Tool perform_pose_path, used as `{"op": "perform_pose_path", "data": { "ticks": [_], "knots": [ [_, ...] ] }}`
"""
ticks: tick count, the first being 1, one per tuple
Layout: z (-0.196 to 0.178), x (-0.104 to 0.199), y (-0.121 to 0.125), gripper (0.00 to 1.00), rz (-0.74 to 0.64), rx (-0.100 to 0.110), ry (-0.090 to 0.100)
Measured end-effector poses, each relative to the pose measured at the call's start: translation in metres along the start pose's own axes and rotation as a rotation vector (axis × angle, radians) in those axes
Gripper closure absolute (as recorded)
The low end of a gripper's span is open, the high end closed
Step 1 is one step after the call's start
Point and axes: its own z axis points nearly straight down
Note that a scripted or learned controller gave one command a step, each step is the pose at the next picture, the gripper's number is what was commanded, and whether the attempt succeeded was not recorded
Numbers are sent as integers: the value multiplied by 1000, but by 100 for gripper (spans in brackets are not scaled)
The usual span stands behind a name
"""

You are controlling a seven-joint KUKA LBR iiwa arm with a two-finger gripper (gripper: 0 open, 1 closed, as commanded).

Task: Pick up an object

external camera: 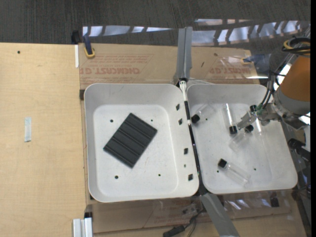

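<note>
Four clear plastic vials with black caps lie scattered in the right white bin (276,181): one (201,114) upper left, one (229,117) centre, one (246,130) beside it, one (232,169) lower. The gripper (254,116) sits centre right; finger state cannot be told. A black ribbed rectangular pad (130,139) lies in the left white bin (94,181).

A flat black ribbed block (130,139) lay diagonally on the left bin's floor. In the right bin lay what looked like several clear vials with black caps (232,169), scattered apart, all on their sides.
</note>
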Motion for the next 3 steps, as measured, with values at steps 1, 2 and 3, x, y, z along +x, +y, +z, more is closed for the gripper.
{"op": "perform_pose_path", "data": {
  "ticks": [1,2,3],
  "knots": [
    [-7,-1,1,100,0,1,0],
    [-7,-1,1,0,1,1,0],
    [30,0,9,0,-32,41,16]
  ]
}}
